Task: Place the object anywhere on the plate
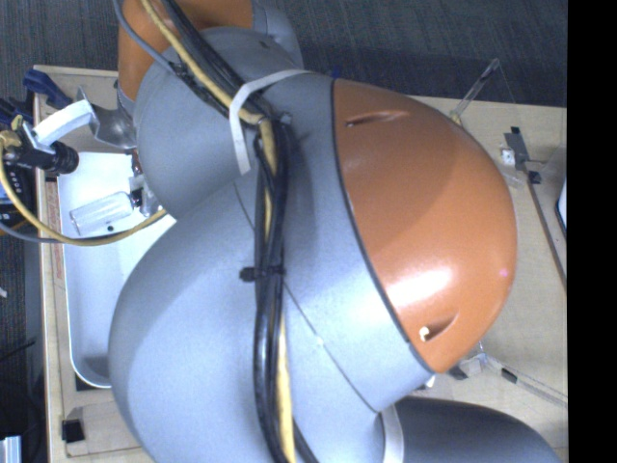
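Note:
My grey arm point(222, 287) with its orange band point(424, 230) sits close under the camera and covers most of both bins. What lies in the bins behind the arm is hidden. The wrist end with the gripper point(101, 205) reaches to the far left, over the left white bin point(82, 297). A pale mount point(60, 123) and yellow and black cables point(265, 258) run along the arm to it.
A strip of the left bin's white floor and its rounded near corner point(87, 369) show at the left. The wooden bench top point(540, 287) lies to the right, with thin metal brackets point(521, 157) on it. Dark floor lies beyond the bench.

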Robot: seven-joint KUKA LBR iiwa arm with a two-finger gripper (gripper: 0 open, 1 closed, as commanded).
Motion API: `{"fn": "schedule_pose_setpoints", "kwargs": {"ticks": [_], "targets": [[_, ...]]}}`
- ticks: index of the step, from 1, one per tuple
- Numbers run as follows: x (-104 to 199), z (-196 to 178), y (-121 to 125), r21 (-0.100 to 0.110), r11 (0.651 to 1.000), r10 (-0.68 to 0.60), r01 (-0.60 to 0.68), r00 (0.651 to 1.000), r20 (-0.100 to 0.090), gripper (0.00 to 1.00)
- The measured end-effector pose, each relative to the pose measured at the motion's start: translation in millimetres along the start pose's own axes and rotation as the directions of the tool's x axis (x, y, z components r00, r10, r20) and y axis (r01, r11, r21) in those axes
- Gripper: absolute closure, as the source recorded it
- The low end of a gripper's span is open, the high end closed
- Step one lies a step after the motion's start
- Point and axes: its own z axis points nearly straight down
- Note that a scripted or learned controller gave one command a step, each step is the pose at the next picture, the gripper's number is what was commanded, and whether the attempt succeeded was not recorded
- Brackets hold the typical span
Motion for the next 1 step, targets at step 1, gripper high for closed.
{"fn": "schedule_pose_setpoints", "kwargs": {"ticks": [1], "targets": [[-74.6,-6.3,35.6,0.005,0.991,-0.134,0.134,0.991,0.007,1.00]]}}
